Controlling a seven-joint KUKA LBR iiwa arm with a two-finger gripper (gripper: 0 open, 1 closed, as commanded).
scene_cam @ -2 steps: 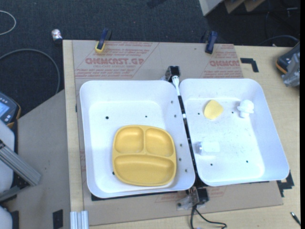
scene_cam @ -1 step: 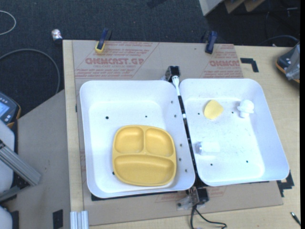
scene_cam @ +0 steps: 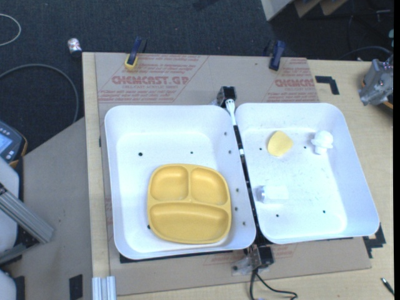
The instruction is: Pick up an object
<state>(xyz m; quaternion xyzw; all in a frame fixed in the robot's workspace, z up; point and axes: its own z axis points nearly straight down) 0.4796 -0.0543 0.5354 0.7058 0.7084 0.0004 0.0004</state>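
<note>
Lying untouched in their bins, the yellow divided plate (scene_cam: 189,204), small yellow piece (scene_cam: 279,144) and white figure (scene_cam: 322,141) await picking, while the hand (scene_cam: 377,83) sits far right, its state impossible to tell.

yellow tray (scene_cam: 189,203) in left bin (scene_cam: 119,167), small objects right

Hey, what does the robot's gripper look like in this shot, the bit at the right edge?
A small part of the gripper shows at the right edge above the bins: grey metal, blocky and angular, with darker recesses. It is too small and blurred to make out markings or cables.
</note>
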